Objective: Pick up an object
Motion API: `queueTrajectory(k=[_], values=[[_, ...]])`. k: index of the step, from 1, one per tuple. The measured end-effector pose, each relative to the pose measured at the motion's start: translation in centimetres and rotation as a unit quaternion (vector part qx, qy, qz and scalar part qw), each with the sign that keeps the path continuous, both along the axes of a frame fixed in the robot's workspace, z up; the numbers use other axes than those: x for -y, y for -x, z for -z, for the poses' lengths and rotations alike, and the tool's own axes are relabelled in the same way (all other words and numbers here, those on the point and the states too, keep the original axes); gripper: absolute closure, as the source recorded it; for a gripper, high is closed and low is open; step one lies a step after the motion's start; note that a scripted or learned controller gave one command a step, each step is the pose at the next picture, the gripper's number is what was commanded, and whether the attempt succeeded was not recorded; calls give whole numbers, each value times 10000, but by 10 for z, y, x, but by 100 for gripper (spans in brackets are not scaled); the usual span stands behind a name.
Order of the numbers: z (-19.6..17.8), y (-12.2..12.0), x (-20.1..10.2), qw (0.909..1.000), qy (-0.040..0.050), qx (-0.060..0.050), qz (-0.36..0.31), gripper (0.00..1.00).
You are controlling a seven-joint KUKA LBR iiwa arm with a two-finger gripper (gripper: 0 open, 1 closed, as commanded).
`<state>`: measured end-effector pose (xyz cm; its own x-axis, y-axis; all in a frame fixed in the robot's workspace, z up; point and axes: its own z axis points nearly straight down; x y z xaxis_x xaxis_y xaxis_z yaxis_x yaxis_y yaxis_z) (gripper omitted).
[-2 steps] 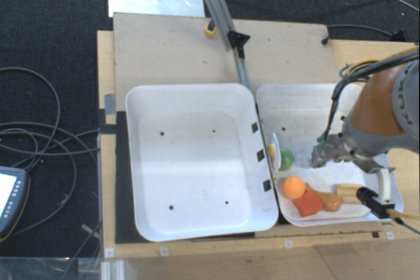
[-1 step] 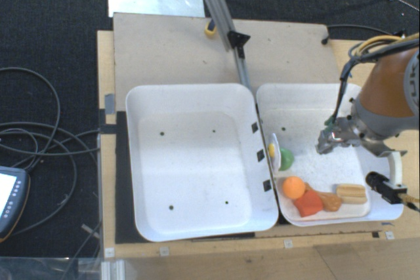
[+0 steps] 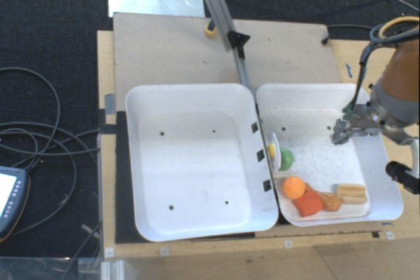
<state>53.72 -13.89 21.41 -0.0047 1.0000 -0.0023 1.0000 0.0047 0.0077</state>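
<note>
Gripper hangs over right bin's open middle; fingers' spread seemingly unreadable.

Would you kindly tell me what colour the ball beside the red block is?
The ball is orange, in the camera view.

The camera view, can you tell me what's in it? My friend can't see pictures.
A grey robot arm with an orange band reaches in from the right, its gripper over the right white bin. Near that bin's front lie a green ball, an orange ball, a red block and a tan bread-like piece. The left white bin sits beside it.
</note>
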Motion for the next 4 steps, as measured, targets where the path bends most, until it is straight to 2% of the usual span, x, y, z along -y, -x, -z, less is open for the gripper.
queueTrajectory(k=[1,2,3,4], values=[[-63,1,6,10000,2,7,-5,100],[-54,4,-44,10000,-18,-33,-26,100],[-40,-6,-90,10000,-21,-37,-27,100],[-45,-7,-143,10000,-23,-29,-34,100]])
